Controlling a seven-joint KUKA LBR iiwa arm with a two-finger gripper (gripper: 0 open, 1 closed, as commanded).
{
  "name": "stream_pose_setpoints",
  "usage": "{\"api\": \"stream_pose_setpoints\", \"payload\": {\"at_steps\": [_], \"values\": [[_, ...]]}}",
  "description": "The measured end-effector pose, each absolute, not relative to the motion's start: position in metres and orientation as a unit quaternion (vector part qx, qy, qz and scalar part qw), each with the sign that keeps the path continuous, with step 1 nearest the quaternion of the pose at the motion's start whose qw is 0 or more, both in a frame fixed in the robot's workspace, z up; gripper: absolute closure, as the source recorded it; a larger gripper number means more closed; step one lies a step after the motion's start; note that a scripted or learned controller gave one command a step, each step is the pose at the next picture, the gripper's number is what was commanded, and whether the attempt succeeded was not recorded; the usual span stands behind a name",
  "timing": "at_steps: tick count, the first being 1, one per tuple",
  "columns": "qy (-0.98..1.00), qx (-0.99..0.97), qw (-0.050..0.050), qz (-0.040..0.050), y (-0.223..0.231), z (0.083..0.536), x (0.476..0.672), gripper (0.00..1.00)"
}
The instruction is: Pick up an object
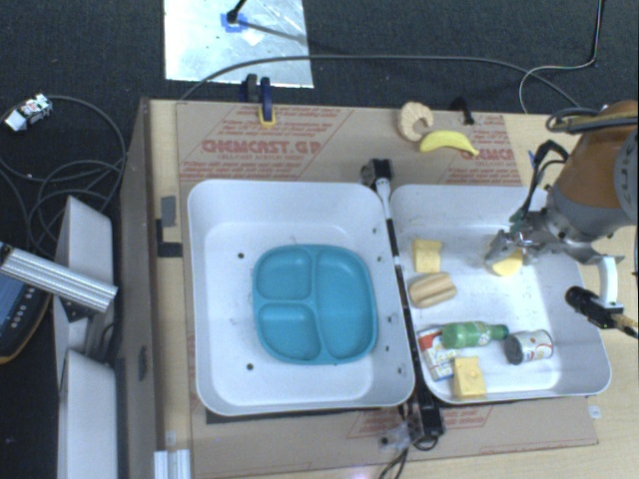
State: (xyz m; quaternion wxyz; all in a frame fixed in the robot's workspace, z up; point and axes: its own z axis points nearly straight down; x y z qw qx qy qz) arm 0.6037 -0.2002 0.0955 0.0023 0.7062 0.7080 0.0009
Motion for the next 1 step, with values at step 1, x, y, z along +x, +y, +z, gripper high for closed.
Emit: {"api": "stream_pose_setpoints", "payload": {"at_steps": [1], "values": [[0.708,0.706,0.0,0.0007,-0.1157,0.1256,0.5355,1.0]]}}
